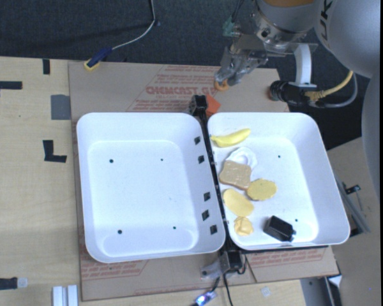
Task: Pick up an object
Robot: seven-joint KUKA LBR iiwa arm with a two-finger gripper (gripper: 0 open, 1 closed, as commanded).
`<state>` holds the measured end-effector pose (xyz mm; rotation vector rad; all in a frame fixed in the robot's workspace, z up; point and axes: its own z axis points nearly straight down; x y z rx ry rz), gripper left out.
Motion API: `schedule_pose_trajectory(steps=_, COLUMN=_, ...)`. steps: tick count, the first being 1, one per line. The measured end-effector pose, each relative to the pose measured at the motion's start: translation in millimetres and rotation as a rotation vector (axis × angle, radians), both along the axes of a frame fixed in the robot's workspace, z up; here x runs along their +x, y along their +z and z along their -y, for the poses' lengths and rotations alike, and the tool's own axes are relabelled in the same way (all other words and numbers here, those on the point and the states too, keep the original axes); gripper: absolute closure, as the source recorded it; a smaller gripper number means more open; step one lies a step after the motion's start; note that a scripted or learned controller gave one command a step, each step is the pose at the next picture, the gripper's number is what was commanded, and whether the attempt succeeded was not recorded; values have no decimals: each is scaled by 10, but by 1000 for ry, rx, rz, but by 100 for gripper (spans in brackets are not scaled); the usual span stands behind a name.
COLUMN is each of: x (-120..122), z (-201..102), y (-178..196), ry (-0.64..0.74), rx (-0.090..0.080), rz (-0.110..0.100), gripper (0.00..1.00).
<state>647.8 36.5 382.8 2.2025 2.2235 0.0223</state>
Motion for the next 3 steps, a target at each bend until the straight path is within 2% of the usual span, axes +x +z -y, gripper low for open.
schedule_pose_trajectory(steps=1, x=208, z=-172, y=1314, ry=-2, rx=-1, rz=-3, gripper=100)
schedule_pose_trajectory(steps=2, x=-160, z=-764, y=1547, ry=1, rx=0, rz=-16, gripper=100)
schedule_pose_trajectory(steps=3, x=-906, z=-982, y=1533, ry=-2, rx=-1, rz=-20, gripper=100)
